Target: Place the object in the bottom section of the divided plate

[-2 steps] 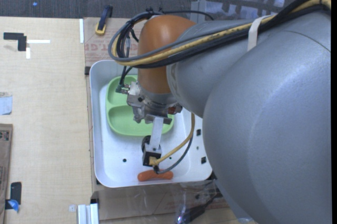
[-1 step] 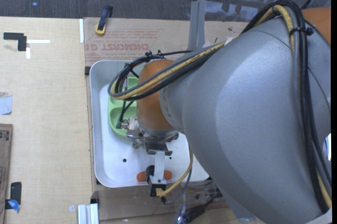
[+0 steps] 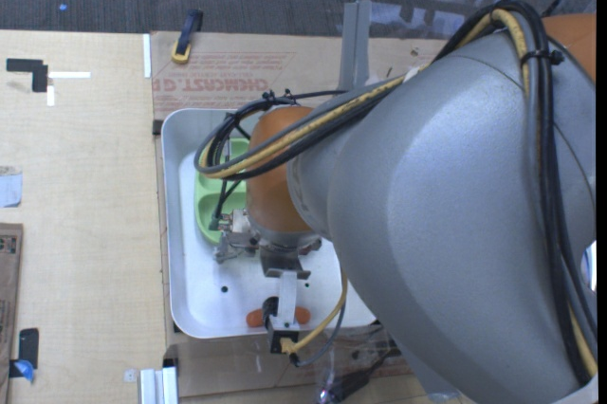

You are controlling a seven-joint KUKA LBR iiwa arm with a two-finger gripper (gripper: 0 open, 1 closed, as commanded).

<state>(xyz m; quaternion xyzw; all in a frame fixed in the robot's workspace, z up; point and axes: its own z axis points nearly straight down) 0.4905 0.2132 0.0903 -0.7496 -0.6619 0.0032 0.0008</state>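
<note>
Gripper sits beside the plate, and its grip is impossible to tell. The orange object lies apart from the plate, so closing here likely misses.

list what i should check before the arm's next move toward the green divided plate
1. Small orange object located: ok. It lies on the floor of the shallow white bin, near the bin's lower edge in the view, partly hidden by robot hardware.
2. Object gripped: cannot tell. The wrist of the grey arm covers that spot.
3. Green divided plate located: ok. It sits at the bin's left side, mostly under the arm.
4. Bottom section of the plate free: cannot tell, it is hidden.
5. Object on the plate: not ok. It is on the bin floor, apart from the plate.
6. Yellow and black cables clear of the plate: not ok. They loop over it.
</note>
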